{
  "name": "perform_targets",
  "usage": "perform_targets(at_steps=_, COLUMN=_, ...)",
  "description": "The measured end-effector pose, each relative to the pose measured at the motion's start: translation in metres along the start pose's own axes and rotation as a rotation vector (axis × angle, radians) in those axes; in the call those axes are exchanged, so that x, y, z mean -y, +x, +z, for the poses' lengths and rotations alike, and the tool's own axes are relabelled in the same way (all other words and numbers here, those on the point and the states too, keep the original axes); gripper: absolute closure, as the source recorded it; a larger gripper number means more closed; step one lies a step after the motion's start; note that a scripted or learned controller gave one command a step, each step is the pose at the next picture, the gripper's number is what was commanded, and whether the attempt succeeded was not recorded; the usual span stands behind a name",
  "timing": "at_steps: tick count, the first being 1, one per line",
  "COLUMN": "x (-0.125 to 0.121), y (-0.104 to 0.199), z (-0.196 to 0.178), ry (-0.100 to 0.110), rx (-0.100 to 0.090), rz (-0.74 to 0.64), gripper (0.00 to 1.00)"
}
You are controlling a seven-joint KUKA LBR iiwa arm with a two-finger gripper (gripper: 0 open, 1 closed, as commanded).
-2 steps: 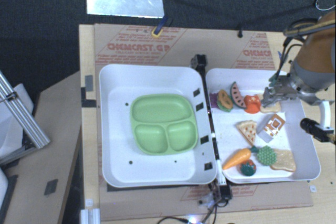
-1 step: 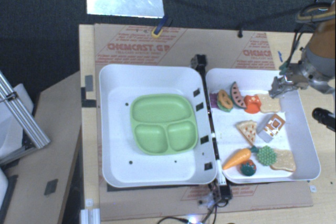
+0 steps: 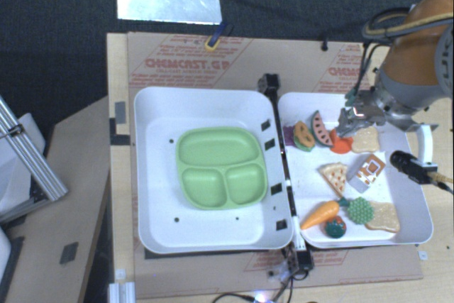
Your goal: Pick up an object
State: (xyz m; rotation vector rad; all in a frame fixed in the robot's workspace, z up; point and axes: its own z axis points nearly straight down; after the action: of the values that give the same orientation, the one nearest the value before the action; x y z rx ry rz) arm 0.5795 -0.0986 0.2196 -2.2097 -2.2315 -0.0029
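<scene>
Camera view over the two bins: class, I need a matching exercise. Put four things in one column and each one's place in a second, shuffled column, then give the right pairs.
Things
1. green divided tray
2. toy carrot
3. watermelon slice
4. gripper

Places
A. far part of the right bin, beside a red piece
B. near edge of the right bin, by the divider
C. middle of the left bin
D. over the far part of the right bin

Pairs: 1-C, 2-B, 3-A, 4-D

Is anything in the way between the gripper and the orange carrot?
Yes. The gripper hangs at the far end of the right bin, and the carrot lies at the near end. The pizza slice and a white carton lie between them, so it would likely pass above those.
</scene>
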Motion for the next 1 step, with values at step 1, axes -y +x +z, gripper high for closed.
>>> perform_targets(at_steps=1, x=-0.0033, y=0.057, z=-0.0121, ry=-0.002, rx=0.001, rz=0.0, gripper=1.0)
